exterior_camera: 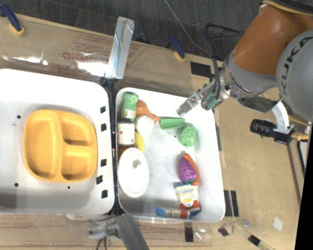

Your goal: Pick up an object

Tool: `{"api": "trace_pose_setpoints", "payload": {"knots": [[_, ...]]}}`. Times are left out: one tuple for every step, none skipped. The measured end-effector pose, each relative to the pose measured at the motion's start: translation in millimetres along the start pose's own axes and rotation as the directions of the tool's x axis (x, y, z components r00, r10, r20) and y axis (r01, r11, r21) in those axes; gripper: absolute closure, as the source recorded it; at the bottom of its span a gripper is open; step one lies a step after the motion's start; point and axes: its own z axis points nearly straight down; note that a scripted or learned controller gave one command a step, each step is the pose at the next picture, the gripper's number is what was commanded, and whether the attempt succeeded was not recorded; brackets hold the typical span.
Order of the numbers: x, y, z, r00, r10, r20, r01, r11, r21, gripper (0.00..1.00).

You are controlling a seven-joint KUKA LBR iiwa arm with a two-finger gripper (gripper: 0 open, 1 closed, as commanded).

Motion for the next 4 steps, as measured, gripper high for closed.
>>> {"api": "trace_pose_setpoints", "payload": {"knots": [[-23,18,-20,0.965,0.263,0.004,-0.263,0.965,-0.004,1.00],[-51,27,7,0.890,0.456,0.002,-0.456,0.890,-0.002,1.00],[-23,-14,-18,0.719,0.695,0.000,-0.695,0.719,0.001,1.00],[-17,-14,-25,0.421,0.907,0.001,-0.907,0.421,-0.001,1.00]]}}
